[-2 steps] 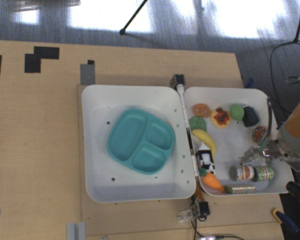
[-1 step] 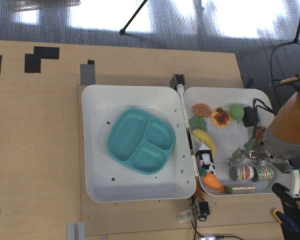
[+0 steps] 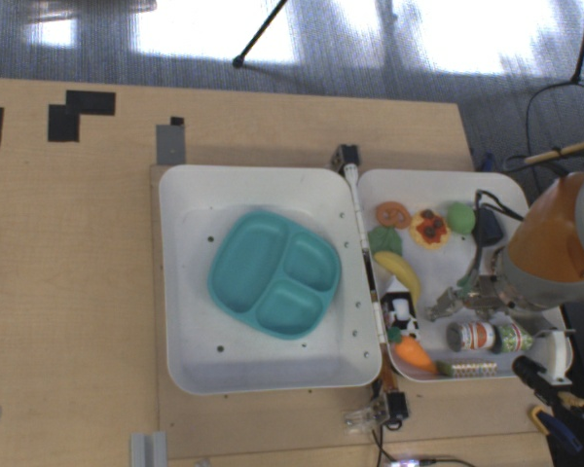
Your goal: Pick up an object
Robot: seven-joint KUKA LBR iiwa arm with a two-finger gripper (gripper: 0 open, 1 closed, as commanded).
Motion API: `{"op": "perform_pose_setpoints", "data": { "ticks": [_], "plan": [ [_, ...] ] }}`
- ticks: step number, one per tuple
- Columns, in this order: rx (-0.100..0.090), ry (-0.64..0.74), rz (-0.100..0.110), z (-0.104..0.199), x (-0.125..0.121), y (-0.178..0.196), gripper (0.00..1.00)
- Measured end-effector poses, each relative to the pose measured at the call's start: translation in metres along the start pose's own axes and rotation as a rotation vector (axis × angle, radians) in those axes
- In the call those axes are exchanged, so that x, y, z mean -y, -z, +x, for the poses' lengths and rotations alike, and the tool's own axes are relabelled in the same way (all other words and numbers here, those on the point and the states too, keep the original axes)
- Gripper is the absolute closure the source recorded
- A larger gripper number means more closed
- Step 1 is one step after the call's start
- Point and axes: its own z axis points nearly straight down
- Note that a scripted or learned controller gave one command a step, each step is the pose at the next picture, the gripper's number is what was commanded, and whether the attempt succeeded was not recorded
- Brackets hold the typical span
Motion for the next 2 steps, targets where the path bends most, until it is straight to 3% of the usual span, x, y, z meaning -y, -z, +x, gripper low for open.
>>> {"op": "perform_pose_setpoints", "data": {
  "ticks": [1,2],
  "plan": [
    [-0.004,0.003,0.007,-0.022,-0.099,0.025,0.0],
    [-0.003,0.004,0.006,-0.062,-0.143,0.027,0.0]
  ]
}}
